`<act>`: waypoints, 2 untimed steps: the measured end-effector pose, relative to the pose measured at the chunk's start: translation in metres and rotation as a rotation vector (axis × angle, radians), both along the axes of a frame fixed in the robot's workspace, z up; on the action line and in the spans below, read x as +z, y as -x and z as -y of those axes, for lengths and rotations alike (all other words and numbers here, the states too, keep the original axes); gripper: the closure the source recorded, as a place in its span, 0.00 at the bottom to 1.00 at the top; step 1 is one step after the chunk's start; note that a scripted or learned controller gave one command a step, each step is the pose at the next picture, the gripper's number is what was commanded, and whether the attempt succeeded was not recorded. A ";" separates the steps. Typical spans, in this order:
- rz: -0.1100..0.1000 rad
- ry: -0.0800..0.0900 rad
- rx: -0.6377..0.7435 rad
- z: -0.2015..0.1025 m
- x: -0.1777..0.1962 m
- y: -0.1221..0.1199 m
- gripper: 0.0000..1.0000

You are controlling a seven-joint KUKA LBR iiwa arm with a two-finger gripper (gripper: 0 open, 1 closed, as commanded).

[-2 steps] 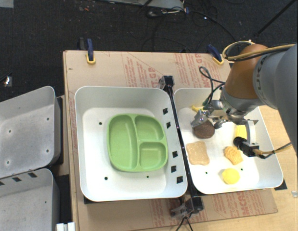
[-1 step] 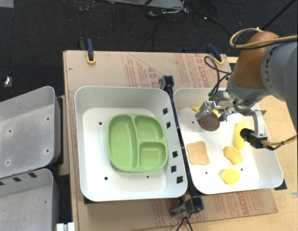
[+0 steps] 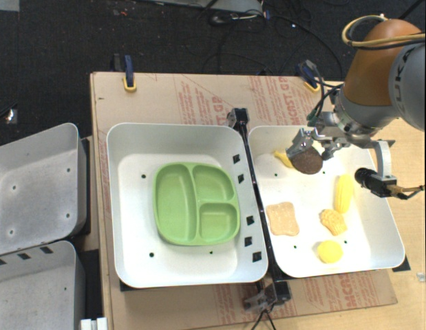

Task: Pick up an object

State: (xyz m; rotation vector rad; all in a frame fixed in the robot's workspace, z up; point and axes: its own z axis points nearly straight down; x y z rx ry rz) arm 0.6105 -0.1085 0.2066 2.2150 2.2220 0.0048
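Dark floor with loose cables fills the top of the frame, and below it I see the desk (image 3: pixel 178 91), a brown board carrying two white bins side by side. At centre left, the left bin (image 3: pixel 123 184) holds a green divided plate (image 3: pixel 197 203) with three compartments, sitting slightly turned.

Over on the right, the right bin (image 3: pixel 378 232) holds the loose food pieces. My arm (image 3: pixel 381 60) comes in from the upper right, and the gripper (image 3: pixel 310 151) sits low over the upper part of that bin. Right at its tip is a round dark brown disc (image 3: pixel 307 161), speckled, like a cookie or patty; being round, it has no clear long axis. I cannot tell whether the gripper is clamped on it or just touching, since the tip hides the contact.

Just left of the disc a yellow piece (image 3: pixel 283 159) peeks out, partly covered, pointing toward the upper left. Further down lie a corn cob (image 3: pixel 343 193) standing roughly vertical in the frame, a tan toast slice (image 3: pixel 282 218), a small ridged yellow piece (image 3: pixel 332 221) and a yellow round lump (image 3: pixel 329 251).
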 end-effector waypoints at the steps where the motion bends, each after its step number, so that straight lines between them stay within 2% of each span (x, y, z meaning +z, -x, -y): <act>1: -0.002 0.000 -0.001 0.000 0.016 -0.001 1.00; 2: -0.003 -0.001 0.004 -0.053 0.028 0.000 1.00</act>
